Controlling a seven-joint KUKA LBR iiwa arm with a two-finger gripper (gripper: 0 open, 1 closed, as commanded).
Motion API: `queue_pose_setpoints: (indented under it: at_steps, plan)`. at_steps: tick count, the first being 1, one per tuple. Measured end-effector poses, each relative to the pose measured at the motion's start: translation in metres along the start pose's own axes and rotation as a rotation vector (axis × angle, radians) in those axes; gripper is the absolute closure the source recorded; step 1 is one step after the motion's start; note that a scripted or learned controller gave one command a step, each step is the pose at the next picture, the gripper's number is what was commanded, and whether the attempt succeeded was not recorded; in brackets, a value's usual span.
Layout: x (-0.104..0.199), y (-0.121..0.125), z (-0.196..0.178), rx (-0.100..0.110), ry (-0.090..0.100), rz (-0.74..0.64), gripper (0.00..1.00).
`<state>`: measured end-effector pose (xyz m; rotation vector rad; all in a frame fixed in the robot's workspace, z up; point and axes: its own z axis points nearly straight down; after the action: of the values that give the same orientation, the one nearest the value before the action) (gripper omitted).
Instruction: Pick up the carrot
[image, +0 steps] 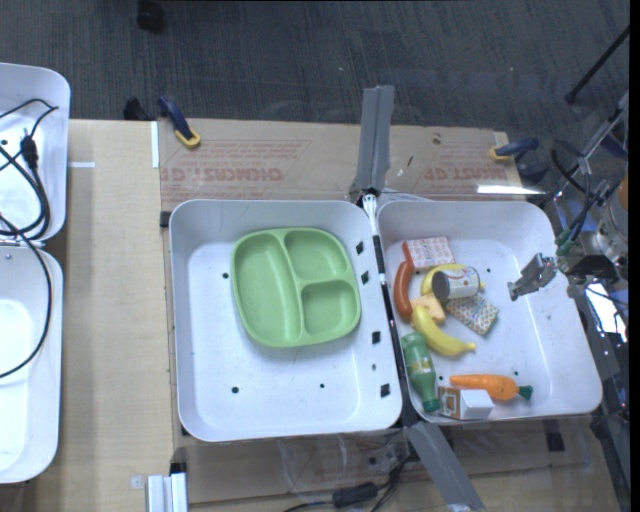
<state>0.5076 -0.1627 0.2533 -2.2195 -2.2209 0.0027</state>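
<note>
The carrot (487, 384), orange with a green tip pointing right, lies flat near the front edge of the right bin (560, 345). My gripper (531, 276) hangs over the right side of that bin, well behind the carrot and slightly to its right. Nothing is visibly held in it.
Left of the carrot stands a green bottle (419, 371), with a small carton (467, 404) at its front. Behind lie a banana (440, 334), a cracker packet (473, 315), a can (457, 283), a sausage (403, 290) and a red box (428, 252). The left bin holds a green divided plate (296, 286).
</note>
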Motion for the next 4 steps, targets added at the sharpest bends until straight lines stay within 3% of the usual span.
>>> queue_pose_setpoints:
  at_steps: [1, 2, 3, 4]
  plan:
    - [0.0, 0.0, -0.008, 0.002, -0.001, 0.0, 1.0]
    - [0.0, 0.0, -0.008, 0.002, -0.001, 0.0, 0.0]
    - [-0.055, -0.017, 0.146, 0.006, 0.008, -0.058, 0.0]
    - [-0.034, -0.029, 0.162, -0.003, 0.0, -0.725, 0.0]
